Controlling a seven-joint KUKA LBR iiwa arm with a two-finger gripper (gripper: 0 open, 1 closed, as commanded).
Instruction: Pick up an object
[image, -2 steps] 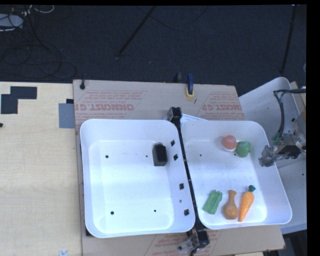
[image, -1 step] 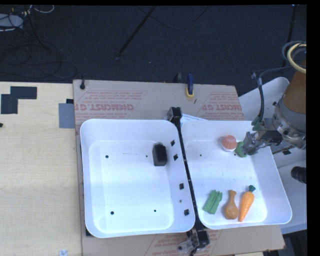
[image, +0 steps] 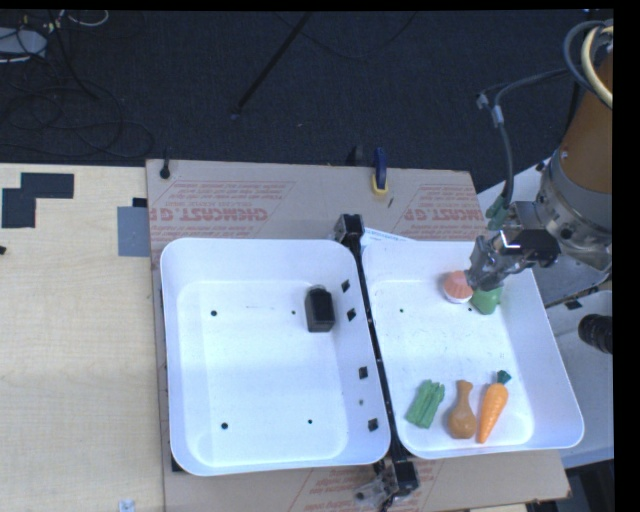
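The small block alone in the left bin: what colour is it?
Black, or very dark grey. The block shows plainly against the white left bin in the camera view.

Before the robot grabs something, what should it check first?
1. Gripper above something: ok, over the green thing and pink thing.
2. Fingers open: cannot tell.
3. Target stands apart: not ok, green and pink things touch.
4. Carrot, tan gourd, green bundle away from the gripper: ok, at the right bin's near end.
5. Black block away: ok, in the left bin.
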